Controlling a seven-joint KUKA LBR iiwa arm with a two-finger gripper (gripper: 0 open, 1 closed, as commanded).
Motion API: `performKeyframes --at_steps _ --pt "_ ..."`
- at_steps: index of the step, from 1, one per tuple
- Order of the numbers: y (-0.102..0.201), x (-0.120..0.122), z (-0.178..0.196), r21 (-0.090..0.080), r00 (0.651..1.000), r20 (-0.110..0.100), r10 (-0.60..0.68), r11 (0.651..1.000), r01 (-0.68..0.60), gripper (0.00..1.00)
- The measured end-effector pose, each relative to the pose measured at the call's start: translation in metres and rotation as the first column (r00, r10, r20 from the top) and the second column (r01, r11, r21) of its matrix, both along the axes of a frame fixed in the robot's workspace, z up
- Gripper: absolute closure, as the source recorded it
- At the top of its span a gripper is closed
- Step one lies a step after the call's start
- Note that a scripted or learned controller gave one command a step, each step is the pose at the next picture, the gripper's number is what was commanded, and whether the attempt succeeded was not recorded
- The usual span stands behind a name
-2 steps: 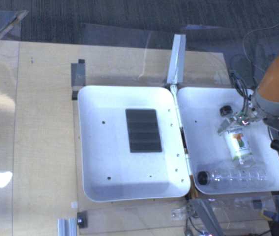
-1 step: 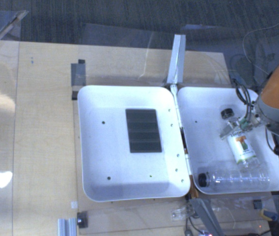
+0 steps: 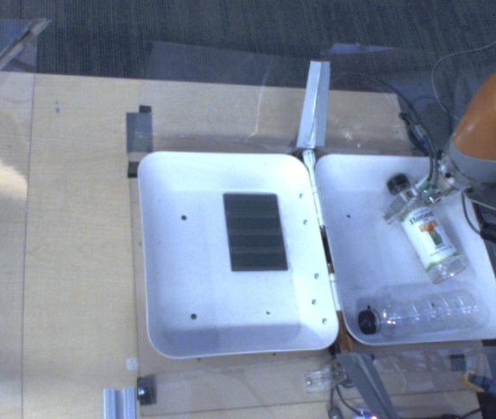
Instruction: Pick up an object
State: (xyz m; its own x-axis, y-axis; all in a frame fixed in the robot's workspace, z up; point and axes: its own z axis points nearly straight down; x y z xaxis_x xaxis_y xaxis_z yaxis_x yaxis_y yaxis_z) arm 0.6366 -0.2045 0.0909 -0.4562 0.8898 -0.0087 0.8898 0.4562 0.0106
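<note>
Nearest you, along the front wall of the right bin [image 3: 484, 326], a clear plastic bottle [image 3: 418, 312] lies on its side, its black cap [image 3: 368, 320] pointing toward the divider between the bins; it is see-through and ribbed, and it rests against the front rim.

Above it, a second small clear bottle [image 3: 427, 238] with a white label printed in green and orange lies tilted in the middle of the same bin, its neck pointing up and left toward a loose black cap [image 3: 397, 183]. The claw [image 3: 430, 190] sits at that bottle's neck end, under the arm's orange band [image 3: 491, 116], but you cannot tell whether it is apart, together or clamped on the bottle.

The labelled bottle has bare white floor to its left, while its base lies near the bin's right wall. The two bottles lie near each other, not touching.

In the left bin [image 3: 169, 260], a dark ribbed rectangular block [image 3: 254, 231] lies flat near the middle, with bare floor on every side. Both bins sit side by side on the wooden bench [image 3: 65, 260].
</note>
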Motion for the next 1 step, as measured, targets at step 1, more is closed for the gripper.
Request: performKeyframes --at_steps 1 --pt "-0.0005 0.0210 -0.0049 0.003 0.999 -0.014 0.029 1.000 -0.029 0.00"
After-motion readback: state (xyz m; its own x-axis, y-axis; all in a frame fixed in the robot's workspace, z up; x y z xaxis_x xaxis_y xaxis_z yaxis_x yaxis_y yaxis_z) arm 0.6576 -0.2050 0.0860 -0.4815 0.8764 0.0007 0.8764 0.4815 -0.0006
